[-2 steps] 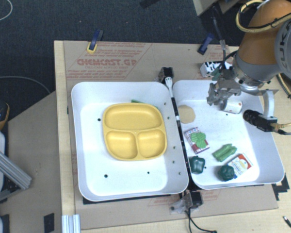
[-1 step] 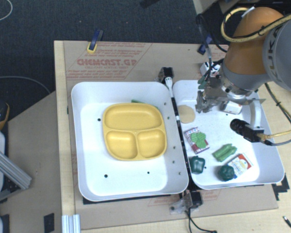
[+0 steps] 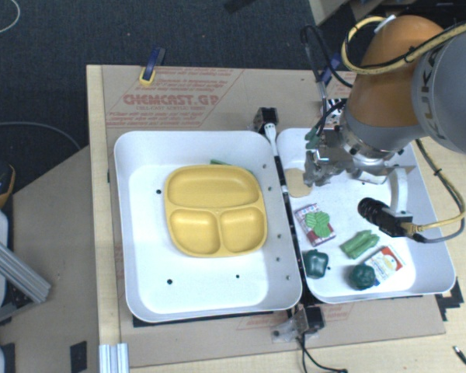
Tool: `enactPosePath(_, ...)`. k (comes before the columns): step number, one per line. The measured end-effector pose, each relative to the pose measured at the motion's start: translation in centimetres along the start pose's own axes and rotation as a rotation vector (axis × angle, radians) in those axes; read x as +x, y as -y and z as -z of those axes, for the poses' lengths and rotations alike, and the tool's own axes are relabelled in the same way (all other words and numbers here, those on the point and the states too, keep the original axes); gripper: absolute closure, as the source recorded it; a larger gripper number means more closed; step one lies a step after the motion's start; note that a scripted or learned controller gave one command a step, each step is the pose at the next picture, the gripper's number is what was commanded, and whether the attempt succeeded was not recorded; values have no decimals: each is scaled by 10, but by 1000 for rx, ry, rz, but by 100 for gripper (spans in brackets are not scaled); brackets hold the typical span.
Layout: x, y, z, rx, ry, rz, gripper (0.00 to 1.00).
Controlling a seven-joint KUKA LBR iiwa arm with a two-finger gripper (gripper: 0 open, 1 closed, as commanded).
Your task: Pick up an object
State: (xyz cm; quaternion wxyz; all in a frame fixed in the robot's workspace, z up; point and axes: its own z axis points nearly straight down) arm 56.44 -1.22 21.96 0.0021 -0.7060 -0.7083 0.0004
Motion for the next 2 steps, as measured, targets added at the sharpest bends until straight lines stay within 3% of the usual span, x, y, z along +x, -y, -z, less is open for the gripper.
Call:
enactPosePath(1, 5, -5, 5, -6, 2, -2, 100)
enactPosePath(2, 6, 8, 15, -2, 1, -3, 100)
